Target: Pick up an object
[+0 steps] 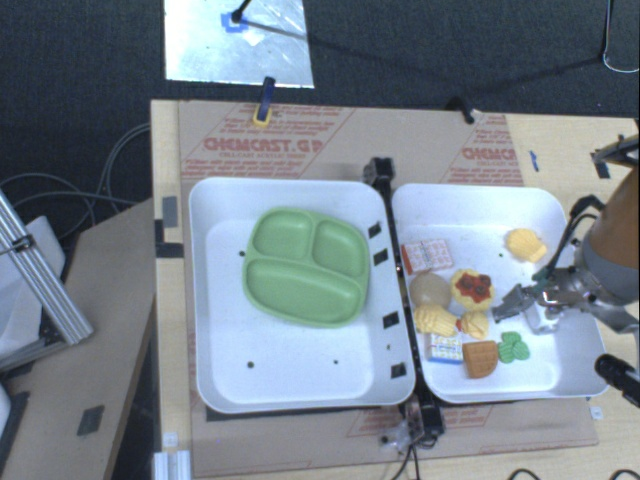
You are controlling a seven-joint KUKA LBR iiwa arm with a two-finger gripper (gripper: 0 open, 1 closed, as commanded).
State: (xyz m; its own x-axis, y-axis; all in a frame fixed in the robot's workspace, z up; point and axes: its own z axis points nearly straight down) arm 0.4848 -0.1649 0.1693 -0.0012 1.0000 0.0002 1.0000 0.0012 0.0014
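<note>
Faintly, red "CHEMCAST GP" print repeats on the board under both bins. Toys cluster in the right bin's near half: a corn cob, a pizza slice, a green piece. The gripper hangs just right of the cluster, its fingers apart, holding nothing. A green tray fills the left bin.

Green divided plate in left bin

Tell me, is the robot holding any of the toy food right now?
No. The tool hangs over the right bin with nothing between its fingers. It points toward the pile of toy food, with the green piece just below it.
</note>
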